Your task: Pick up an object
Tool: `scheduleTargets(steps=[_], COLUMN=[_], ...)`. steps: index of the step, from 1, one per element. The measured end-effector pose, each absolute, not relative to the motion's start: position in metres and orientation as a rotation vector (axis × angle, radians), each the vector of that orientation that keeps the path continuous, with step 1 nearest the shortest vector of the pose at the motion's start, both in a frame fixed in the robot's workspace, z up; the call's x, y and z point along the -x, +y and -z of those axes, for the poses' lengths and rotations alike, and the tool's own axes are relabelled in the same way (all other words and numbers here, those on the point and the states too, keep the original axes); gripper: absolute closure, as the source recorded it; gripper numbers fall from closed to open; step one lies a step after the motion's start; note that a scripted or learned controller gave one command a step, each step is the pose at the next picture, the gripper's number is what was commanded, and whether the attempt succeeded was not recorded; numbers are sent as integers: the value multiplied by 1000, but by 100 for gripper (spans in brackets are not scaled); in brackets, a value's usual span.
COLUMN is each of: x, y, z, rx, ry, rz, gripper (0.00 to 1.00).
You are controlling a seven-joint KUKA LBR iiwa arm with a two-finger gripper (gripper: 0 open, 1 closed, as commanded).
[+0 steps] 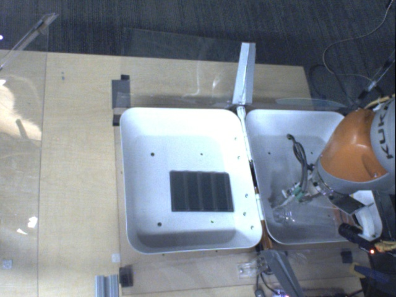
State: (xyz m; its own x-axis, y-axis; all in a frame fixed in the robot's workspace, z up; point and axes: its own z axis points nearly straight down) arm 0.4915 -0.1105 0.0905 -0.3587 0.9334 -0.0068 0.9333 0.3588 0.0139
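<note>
We see the gripper (296,195) low in the right bin (272,135), under the orange band (349,150); whether it is apart or together we cannot tell. Just below it lies what looks like a small clear object (284,215), too faint to name. Our worry is that a transparent, slippery piece slides away or gets nudged against the bin wall. Well to the gripper's left, the left bin (142,166) holds a dark ribbed rectangular pad (201,191). A dangling cable (299,153) hangs just above the gripper and could snag.
</note>
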Motion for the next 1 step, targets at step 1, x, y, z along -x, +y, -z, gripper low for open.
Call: scheduleTargets(steps=[1], x=[-496], y=[-110], z=[-103], rx=[-1762], ry=[2571], rz=[-20], gripper=[100])
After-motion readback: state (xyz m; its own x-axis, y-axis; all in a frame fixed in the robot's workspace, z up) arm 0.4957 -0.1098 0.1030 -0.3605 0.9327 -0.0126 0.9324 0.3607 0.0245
